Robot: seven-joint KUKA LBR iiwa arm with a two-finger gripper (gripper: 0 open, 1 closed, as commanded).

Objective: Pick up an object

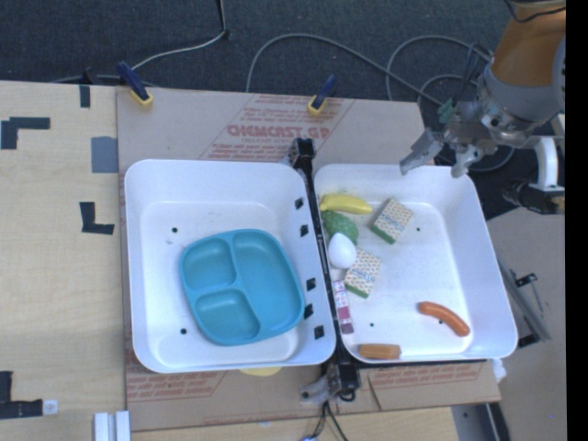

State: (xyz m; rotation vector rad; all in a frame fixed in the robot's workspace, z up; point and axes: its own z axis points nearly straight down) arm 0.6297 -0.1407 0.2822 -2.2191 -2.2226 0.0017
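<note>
The hand (pixel 439 155) hangs above the far rim of the right bin (pixel 487 246), its two grey fingers spread wide with nothing between them, below the arm's orange band. Both bins are shallow, smooth white plastic with rounded corners, sitting on a printed cardboard sheet (pixel 266 127) clamped to the table (pixel 55 246). In the right bin a curved yellow banana (pixel 345 203) lies by the dividing wall, touching a bumpy green item (pixel 338 224) and a smooth white egg (pixel 341 250). Two speckled, boxy sponge-like blocks (pixel 392 220) (pixel 363 272) rest near the middle. A glossy orange sausage (pixel 444 317) lies toward the near right corner, another (pixel 379 351) against the near wall. The left bin (pixel 147 246) carries a matte blue divided plate (pixel 241 286) with three compartments. Cables (pixel 367 62) loop across the dark floor behind.
</note>
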